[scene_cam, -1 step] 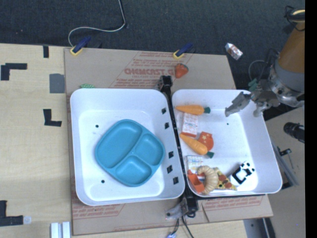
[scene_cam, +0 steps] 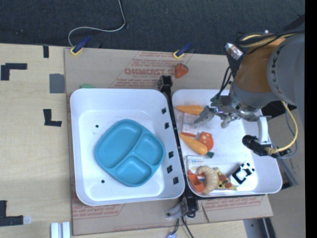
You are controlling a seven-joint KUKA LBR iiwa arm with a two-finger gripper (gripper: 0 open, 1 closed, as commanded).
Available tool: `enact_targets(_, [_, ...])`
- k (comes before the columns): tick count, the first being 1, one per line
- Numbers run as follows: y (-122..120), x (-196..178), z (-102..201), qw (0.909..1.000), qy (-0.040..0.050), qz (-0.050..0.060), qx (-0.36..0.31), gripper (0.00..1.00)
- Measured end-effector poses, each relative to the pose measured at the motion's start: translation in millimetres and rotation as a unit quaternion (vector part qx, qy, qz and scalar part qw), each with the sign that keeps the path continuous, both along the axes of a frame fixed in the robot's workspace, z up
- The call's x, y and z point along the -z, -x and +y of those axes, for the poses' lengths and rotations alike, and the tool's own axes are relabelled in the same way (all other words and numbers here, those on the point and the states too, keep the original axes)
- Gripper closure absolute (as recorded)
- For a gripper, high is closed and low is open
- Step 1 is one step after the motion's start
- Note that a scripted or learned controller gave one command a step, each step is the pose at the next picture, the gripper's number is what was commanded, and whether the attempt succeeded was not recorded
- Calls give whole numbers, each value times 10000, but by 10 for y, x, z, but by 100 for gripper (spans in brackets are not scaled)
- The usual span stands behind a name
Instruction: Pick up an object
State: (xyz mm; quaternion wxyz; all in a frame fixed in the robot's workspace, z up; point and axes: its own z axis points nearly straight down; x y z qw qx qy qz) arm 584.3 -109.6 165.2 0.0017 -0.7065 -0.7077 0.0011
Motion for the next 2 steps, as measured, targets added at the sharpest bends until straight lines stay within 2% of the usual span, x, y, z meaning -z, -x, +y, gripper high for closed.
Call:
enact_targets(1, [213,786,75,10000,5,-30,3,0])
enact_targets(2, [209,690,73,10000,12,-40,0,100])
